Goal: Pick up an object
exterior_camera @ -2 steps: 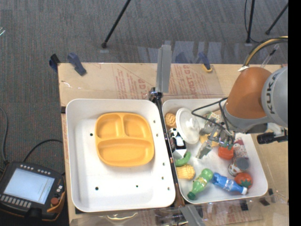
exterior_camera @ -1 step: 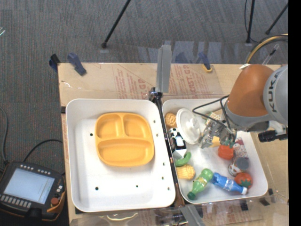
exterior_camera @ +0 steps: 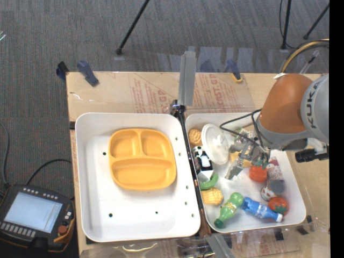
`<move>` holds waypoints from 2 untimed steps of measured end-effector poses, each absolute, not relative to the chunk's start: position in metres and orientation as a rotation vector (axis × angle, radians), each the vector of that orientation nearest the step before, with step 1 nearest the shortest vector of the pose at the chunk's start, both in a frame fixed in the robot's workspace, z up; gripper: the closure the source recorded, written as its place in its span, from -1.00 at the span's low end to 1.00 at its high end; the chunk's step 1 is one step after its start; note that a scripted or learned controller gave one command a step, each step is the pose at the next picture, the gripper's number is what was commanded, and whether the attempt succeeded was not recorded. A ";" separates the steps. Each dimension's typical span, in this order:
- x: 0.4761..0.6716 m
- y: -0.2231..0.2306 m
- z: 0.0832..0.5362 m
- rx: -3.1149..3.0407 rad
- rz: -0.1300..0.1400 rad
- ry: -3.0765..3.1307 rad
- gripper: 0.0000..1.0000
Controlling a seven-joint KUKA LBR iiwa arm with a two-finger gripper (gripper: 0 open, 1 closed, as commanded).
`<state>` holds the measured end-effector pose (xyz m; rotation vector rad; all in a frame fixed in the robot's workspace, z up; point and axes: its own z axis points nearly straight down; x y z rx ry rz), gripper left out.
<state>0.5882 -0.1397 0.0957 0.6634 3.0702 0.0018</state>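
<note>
hovering open and empty, jaws sit just left of orange cup.

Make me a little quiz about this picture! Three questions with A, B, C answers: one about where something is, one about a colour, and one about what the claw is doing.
1. Where does the tray with compartments lie?
A. in the left bin
B. in the right bin
C. on the carpet

2. What colour is the tray?
A. blue
B. yellow
C. green

3. Where is the claw?
A. over the toys in the right bin
B. over the tray
C. over the carpet

Answers:
1 A: the tray rests on the left bin floor.
2 B: it is all yellow.
3 A: the claw hangs among the toys of the right bin.
</note>
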 end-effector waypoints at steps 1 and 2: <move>0.597 -0.135 0.087 0.798 0.000 3.037 -1.00; 0.574 -0.199 0.087 0.735 0.000 3.056 -1.00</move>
